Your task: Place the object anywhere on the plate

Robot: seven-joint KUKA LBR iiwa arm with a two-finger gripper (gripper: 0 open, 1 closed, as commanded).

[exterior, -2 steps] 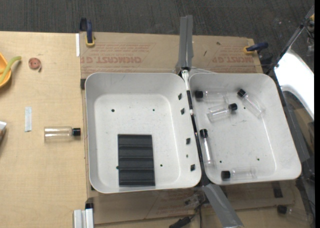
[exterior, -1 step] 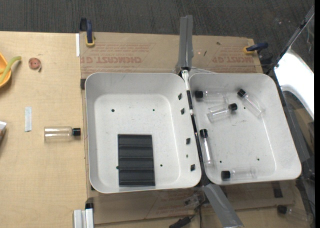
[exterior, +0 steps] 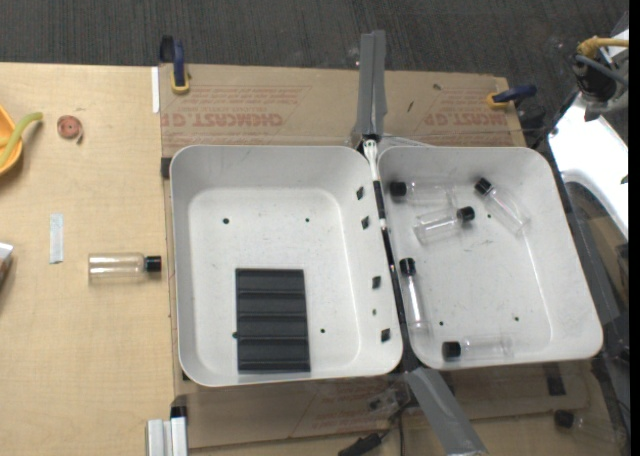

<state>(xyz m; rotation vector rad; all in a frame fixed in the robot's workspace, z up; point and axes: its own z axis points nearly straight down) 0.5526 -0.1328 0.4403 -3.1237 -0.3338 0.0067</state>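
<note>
Plate: a dark ribbed plate (exterior: 271,321) was seen at 6 o'clock in the left bin (exterior: 200,179), presumably as target.
Objects: clear vials (exterior: 440,224) lay scattered in the right bin (exterior: 560,244), awaiting pickup.
Gripper: state could not be told.

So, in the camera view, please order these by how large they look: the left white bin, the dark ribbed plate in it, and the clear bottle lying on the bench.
1. Left white bin: largest.
2. Dark ribbed plate: clearly smaller, lying inside that bin.
3. Clear bottle with a black cap: smallest.
</note>
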